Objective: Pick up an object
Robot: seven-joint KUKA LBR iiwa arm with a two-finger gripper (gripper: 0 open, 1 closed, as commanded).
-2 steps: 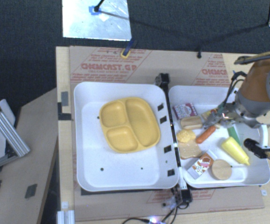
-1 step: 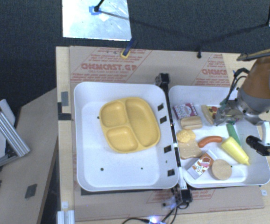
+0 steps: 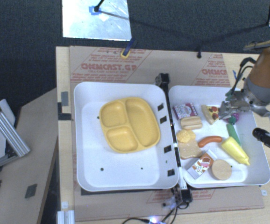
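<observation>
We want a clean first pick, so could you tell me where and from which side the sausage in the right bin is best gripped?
Grip the sausage across its middle, coming straight down from above. It lies flat and slightly curved, running left to right, so its narrow width suits the end effector. The toast lies close at its lower left end, and the yellow bottle at its right end, so the middle is probably freest.

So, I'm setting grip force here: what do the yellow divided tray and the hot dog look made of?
The yellow divided tray looks like moulded hard plastic, matte: uniform colour, rounded compartment edges. The hot dog looks like smooth plastic toy food with a faint sheen, though rubber can't be ruled out. Both probably rigid.
</observation>
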